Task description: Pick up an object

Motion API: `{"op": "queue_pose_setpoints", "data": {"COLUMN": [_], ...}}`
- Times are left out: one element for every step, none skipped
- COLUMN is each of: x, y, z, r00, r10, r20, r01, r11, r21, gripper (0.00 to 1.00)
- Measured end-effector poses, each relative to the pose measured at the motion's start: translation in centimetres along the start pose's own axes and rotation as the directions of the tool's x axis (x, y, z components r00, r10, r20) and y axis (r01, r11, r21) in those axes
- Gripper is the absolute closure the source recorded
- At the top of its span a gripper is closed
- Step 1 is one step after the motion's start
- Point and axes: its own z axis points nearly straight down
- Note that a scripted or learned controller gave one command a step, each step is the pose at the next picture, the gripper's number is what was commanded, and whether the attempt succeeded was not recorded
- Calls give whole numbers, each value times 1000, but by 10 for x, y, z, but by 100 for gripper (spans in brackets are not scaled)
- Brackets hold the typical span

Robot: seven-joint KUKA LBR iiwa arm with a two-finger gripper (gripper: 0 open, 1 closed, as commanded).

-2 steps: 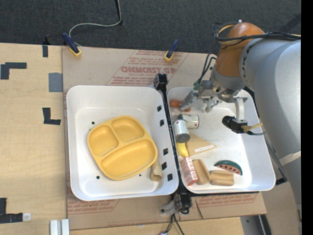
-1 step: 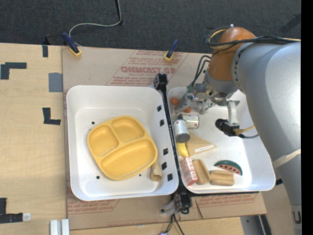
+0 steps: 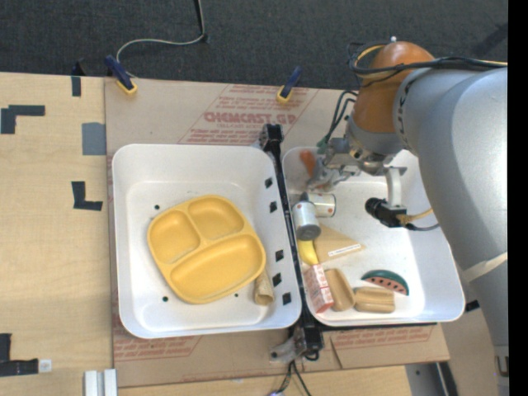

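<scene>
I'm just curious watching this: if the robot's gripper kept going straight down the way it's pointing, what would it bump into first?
Probably the small silver can, lying just below the gripper in the right bin. Depth is hard to judge from this angle, so it might instead meet the bin floor beside the can.

The yellow divided plate [image 3: 206, 247] lies flat in the left bin [image 3: 132, 172], turned at a slant, its three compartments facing up. Just off the plate's lower right edge, a small tan piece [image 3: 262, 289] leans near the wall between the bins.

Across that wall from the plate, in the right bin [image 3: 429, 295], a silver can [image 3: 305, 219] lies on its side, and a yellow banana-like piece [image 3: 308, 252] sits just below it. A pale wedge [image 3: 337, 243] rests beside the banana piece. Further from the plate's lower corner come a pink packet [image 3: 317, 289], two tan bread-like rolls [image 3: 341, 289] [image 3: 374, 301], and a watermelon slice [image 3: 384, 283].
</scene>
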Motion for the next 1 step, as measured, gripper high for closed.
{"op": "queue_pose_setpoints", "data": {"x": [-11], "y": [-18], "z": [-90], "r00": [1000], "r10": [2], "r20": [1], "r01": [-2], "r11": [1000], "r21": [-7], "gripper": [100]}}
